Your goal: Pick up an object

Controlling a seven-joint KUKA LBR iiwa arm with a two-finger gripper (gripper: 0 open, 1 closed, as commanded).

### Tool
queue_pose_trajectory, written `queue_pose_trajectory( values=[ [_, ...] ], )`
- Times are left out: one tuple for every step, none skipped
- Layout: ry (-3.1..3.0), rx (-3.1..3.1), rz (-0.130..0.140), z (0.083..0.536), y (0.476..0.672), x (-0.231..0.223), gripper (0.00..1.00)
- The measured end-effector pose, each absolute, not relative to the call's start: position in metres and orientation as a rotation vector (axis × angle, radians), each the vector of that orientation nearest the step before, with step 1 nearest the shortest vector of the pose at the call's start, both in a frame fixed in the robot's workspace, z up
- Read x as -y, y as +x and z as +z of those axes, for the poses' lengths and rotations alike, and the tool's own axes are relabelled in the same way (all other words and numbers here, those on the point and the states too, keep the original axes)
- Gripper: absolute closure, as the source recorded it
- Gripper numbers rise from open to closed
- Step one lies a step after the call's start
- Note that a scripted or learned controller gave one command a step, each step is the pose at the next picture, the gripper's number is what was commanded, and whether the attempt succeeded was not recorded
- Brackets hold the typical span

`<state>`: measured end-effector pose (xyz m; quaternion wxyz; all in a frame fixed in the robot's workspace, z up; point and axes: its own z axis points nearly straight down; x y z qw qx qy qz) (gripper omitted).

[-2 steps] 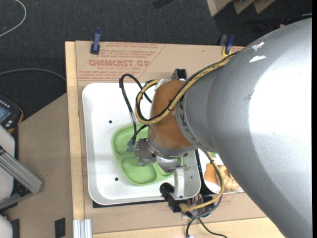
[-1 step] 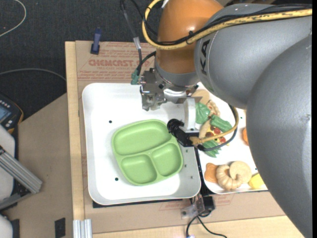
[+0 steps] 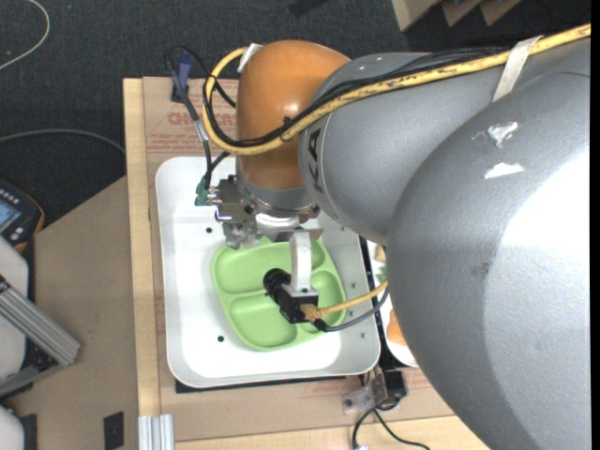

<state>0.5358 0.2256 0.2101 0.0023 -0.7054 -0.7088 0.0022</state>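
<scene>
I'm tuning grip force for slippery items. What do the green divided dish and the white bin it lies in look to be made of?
The green divided dish looks like moulded plastic with a satin finish: its pale green colour is even, and its rims and the ridges between compartments are soft and rounded. The white bin is probably plastic too, smooth and faintly glossy, with an even white surface, rounded corners and a raised lip.

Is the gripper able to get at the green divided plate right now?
Probably yes. The gripper sits right over the green plate's upper left rim in the white bin, with nothing visible between them, though the arm hides part of the plate.
</scene>
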Motion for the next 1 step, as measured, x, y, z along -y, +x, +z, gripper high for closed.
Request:
queue_pose_trajectory(
  values=[
    [-2.227,2.220,-0.004,0.1821,0.6085,-0.1996,1.00]
  ],
)
